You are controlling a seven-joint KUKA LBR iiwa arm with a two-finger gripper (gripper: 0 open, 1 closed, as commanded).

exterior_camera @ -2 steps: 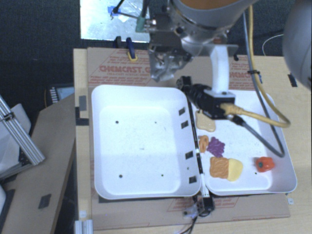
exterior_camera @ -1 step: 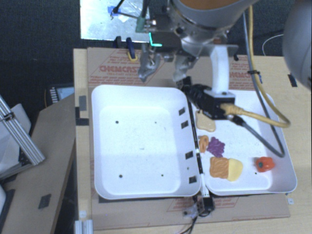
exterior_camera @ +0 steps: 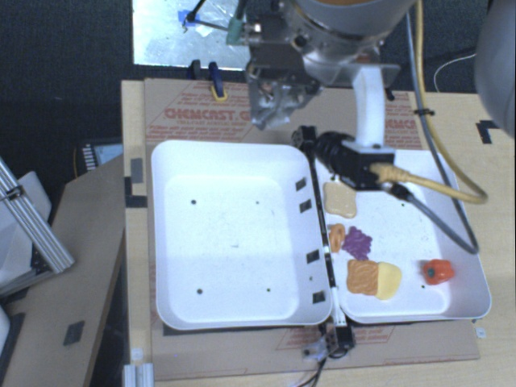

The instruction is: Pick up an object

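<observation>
The right bin (exterior_camera: 451, 216) holds several small toy foods. A beige slab (exterior_camera: 340, 200) lies near its left wall. Below it sit a small orange piece (exterior_camera: 336, 236) and a purple grape cluster (exterior_camera: 359, 243). At the front lie an orange block (exterior_camera: 362, 276) touching a yellow piece (exterior_camera: 389, 280), and a red-orange fruit with a dark stem (exterior_camera: 439, 272) at the right. My gripper (exterior_camera: 276, 107) hangs high above the back edge of the left bin (exterior_camera: 230, 224), apart from all the objects, with nothing visibly in it.
A black fitting with a yellow hose (exterior_camera: 363, 166) stretches over the back of the right bin. The grey arm body covers the top middle. Black clips line the divider (exterior_camera: 318, 232) between the bins. Cardboard lies under both bins.
</observation>
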